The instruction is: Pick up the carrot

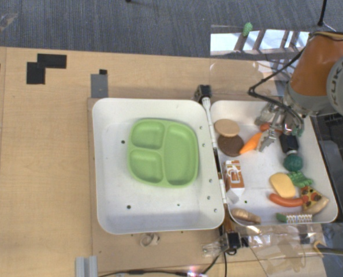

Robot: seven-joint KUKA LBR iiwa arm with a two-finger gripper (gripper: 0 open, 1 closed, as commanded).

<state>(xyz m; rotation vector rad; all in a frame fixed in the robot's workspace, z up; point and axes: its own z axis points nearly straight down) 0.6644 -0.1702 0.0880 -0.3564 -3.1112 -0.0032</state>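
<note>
Grey and orange-banded, the arm comes in from the right and sets its gripper (268, 136) low over the upper part of the right bin (256, 184); the view does not show whether it is open or closed, nor whether it has hold of anything. The carrot (250, 145) lies slanted just to the left of the gripper, its nearer, higher end right at the tool and its far end pointing down-left, resting on the bin floor. Touching the carrot's far end is a dark brown round piece (231, 146), with a tan disc (227, 127) just above it. Below and left of the gripper lies an orange-and-white carton (234, 174). Below and to its right sits a dark green broccoli floret (294, 163), then a yellow piece (282, 184), a red sausage (285, 200) and a pizza slice (313, 201) close together near the bin's lower right corner. A tan bread-like piece (246, 216) lies at the bottom rim. Well to the left of the gripper, the left bin (111, 203) holds a green divided plate (163, 153).
</note>
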